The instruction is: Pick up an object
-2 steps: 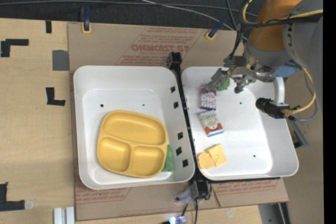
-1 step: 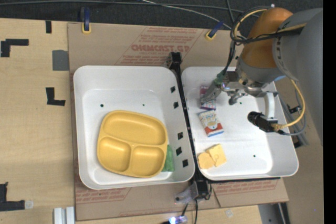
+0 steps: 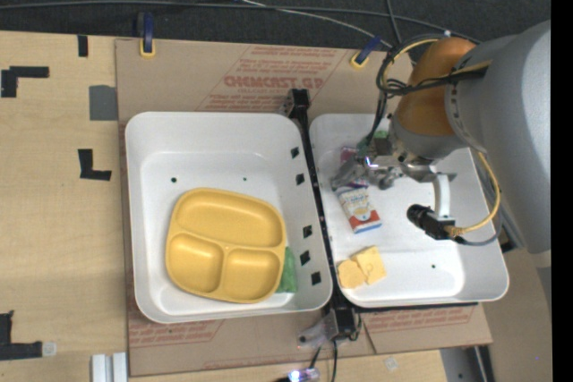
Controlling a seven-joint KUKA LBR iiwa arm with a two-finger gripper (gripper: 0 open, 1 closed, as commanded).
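Down in the right bin [image 3: 483, 282], the gripper [image 3: 351, 174] sits low over the upper-left part of the floor, near the divider between the two bins. Its metal fingers point toward the divider, but they blur into the dark clutter beneath them, so I cannot tell whether they are spread or pressed together, nor whether anything sits between them. Behind the gripper, the arm [image 3: 501, 112] comes in from the right, grey and bulky, with its orange band [image 3: 430, 85] above the wrist and a yellow cable looping beside it.

Just below the gripper lies a small carton [image 3: 360, 208] with a white, red and blue print, flat on the bin floor and angled slightly. Whether the gripper touches it is unclear. Farther toward the near edge of the same bin rests a pale yellow block [image 3: 362, 268], like a wedge of toy cheese, apart from the carton.

Over in the left bin [image 3: 143, 148], a yellow divided plate [image 3: 226, 243] with three compartments lies flat. A green object [image 3: 288, 268] peeks out at the plate's right edge, mostly hidden.
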